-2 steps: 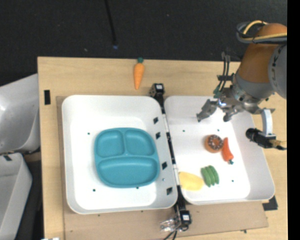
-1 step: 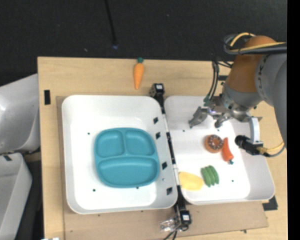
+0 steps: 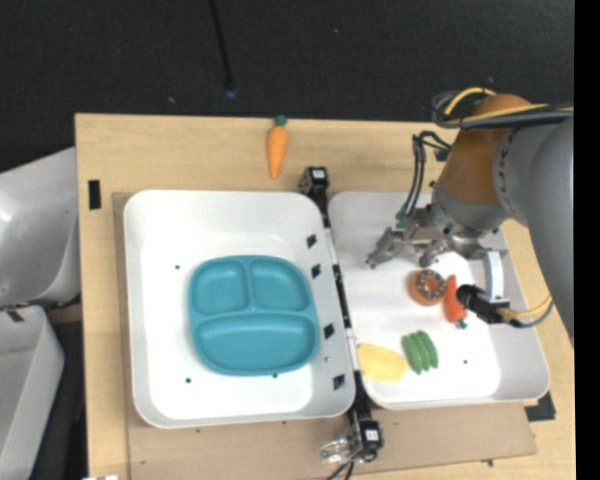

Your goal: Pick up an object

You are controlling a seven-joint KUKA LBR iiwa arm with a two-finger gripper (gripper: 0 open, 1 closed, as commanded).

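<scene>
Robot lab: bench (image 3: pixel 180 148), twin bins (image 3: pixel 140 268)

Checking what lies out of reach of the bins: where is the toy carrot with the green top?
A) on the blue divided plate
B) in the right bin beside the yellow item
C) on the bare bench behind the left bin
C: the carrot lies on the wooden bench, beyond the left bin's far rim.

Two shallow white bins sit side by side on one desk (image 3: pixel 180 153): a left bin (image 3: pixel 145 298) and a right bin (image 3: pixel 510 368). One teal divided plate (image 3: pixel 252 314), with three compartments, lies in the left bin. The right bin holds four small items: one yellow piece (image 3: pixel 382 362), one green ridged piece (image 3: pixel 419 351), one round brown piece (image 3: pixel 426 286) and one orange-red piece (image 3: pixel 453 301). One toy carrot (image 3: pixel 277 147) lies on the desk beyond the bins. One robot arm (image 3: pixel 500 173) with one claw (image 3: pixel 412 243) is present.
</scene>
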